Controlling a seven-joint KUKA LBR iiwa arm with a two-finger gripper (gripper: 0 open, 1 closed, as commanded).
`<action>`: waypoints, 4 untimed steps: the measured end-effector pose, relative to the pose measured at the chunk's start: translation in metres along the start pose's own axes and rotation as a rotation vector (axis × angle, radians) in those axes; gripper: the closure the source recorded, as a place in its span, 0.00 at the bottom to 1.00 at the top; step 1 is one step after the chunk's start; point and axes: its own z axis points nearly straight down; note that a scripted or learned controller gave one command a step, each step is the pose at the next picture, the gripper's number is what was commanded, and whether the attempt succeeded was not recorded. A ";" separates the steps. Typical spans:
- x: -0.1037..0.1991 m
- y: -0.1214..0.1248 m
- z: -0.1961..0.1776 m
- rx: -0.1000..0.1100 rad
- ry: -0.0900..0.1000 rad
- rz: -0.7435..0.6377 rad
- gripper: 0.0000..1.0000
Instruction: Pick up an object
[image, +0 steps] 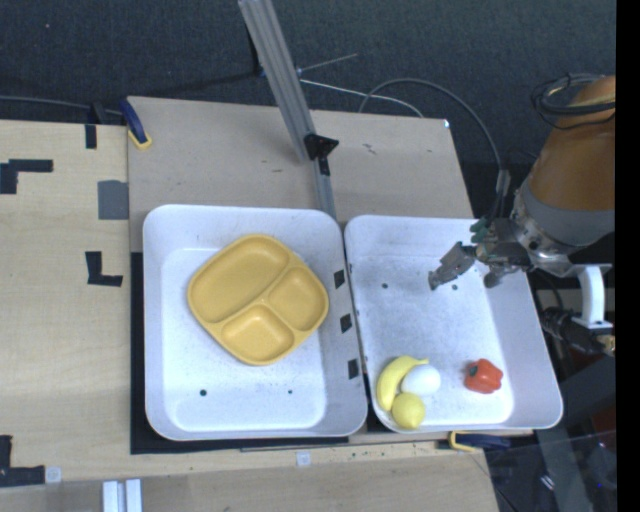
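In the right bin (400, 240), near its front edge, lie a yellow banana (395, 376), a white egg (423, 381) and a yellow lemon (408, 409), all touching. A red pepper (483, 376) sits alone a little to their right. My gripper (465, 279) hangs over the back right part of this bin, well behind the fruit. It is open, its two dark fingers spread with nothing between them.
The left bin (165, 300) holds a yellow divided plate (258, 298). A grey metal pole (290, 90) slants down to the gap between the bins at the back. The arm's grey and orange body (575, 180) stands over the right bin's right rim.
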 end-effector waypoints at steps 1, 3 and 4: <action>0.000 0.000 0.000 0.000 0.000 0.000 0.00; 0.000 -0.005 0.116 0.007 0.001 0.002 0.00; 0.000 -0.007 0.170 0.007 0.001 0.001 0.00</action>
